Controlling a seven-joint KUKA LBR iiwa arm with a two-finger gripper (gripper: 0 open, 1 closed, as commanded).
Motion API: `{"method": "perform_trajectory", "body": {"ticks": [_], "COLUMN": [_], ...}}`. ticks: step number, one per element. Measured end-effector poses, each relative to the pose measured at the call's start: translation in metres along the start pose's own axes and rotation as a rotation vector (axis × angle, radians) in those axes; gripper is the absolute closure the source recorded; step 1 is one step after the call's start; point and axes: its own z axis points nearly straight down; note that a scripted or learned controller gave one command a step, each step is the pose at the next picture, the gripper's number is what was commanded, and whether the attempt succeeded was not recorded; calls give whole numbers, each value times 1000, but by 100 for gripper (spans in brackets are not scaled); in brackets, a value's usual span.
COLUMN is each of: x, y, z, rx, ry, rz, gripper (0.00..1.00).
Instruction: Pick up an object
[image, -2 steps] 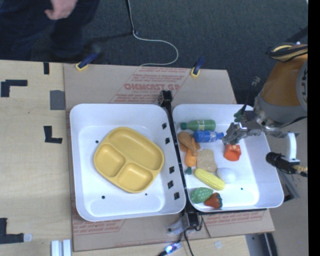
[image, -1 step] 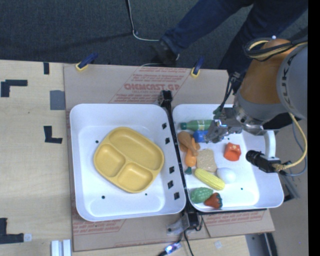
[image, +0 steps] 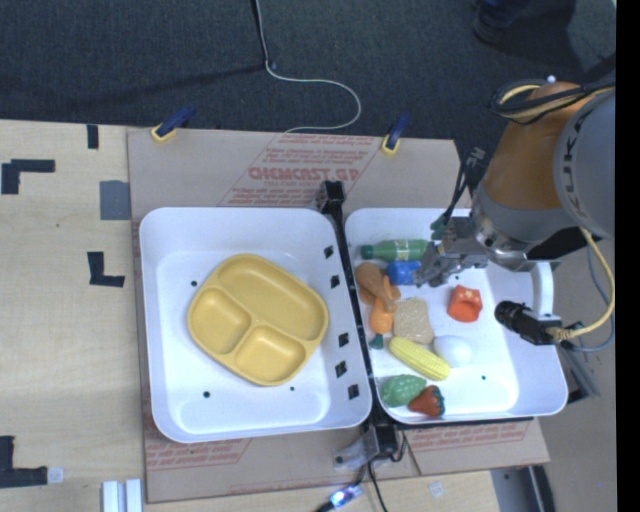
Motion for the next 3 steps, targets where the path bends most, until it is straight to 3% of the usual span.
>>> {"method": "perform_trajectory", "body": {"ticks": [1,3], "x": [9,0], "y": [-3,-2], "z": [-18,0], "rx": [-3,-1], "ry": [2,0], "rz": [-2,0], "gripper": [100,100]}}
